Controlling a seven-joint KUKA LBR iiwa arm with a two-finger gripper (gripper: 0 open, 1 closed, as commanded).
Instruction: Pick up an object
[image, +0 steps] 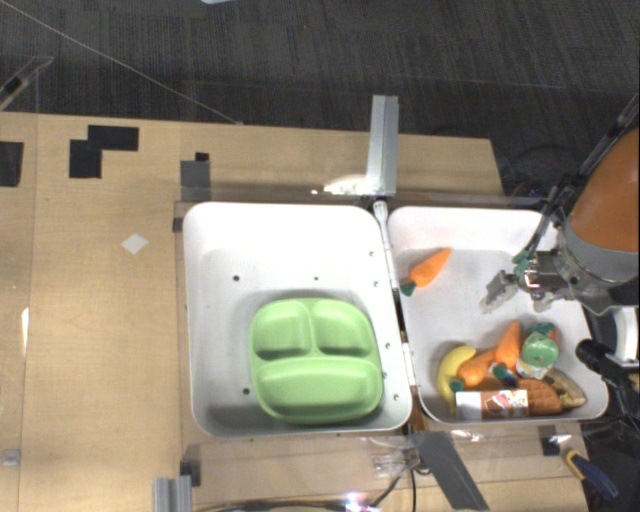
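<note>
Camera view shows the gripper (508, 283) hanging over the right bin (470, 235), its two fingers spread wide with nothing between them, above bare floor. A toy carrot (430, 267) lies alone to its left, likely the easiest pick. The remaining toys, a banana (452, 364) and a green-capped bottle (539, 351) among them, crowd the near corner. A green divided tray (315, 357) occupies the left bin (230, 250).

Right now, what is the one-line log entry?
gripper: right bin, above pile, nothing held | lone carrot: back left | green tray: left bin
</note>
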